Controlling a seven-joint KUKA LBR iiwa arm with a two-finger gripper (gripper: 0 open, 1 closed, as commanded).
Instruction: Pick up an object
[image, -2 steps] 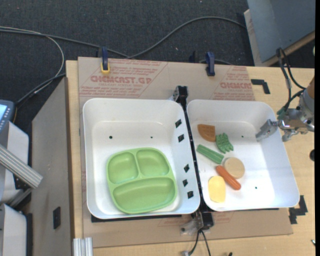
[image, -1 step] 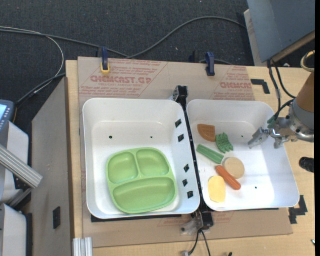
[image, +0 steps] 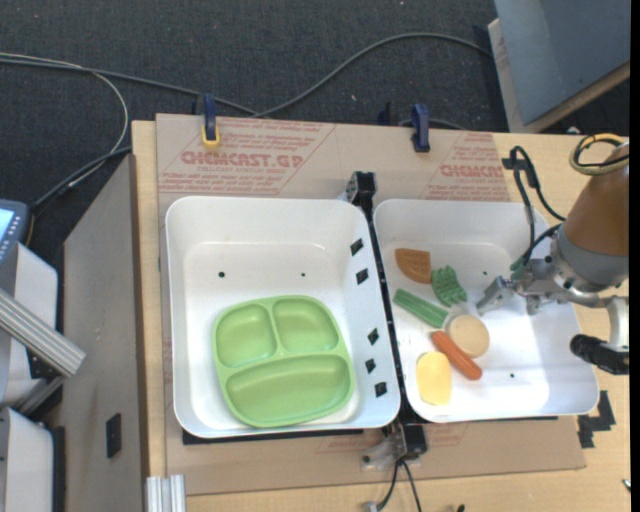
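Observation:
The right bin (image: 560, 395) holds several toy foods. An orange-brown piece (image: 413, 264) lies at the back, with a green ridged piece (image: 448, 285) beside it and a long green pod (image: 419, 307) in front. Nearer the front are a round beige piece (image: 468, 335), an orange carrot (image: 457, 356) and a yellow piece (image: 434, 378). My gripper (image: 497, 294) hangs low over the right bin, just right of the green ridged piece and above the beige piece, its tip pointing left. I see nothing held in it.
The left bin (image: 190, 250) holds a green divided plate (image: 284, 358) towards its front. A black divider with clips (image: 372, 290) runs between the bins. The arm's orange band (image: 600, 215) and grey wrist stand over the right bin's far right side.

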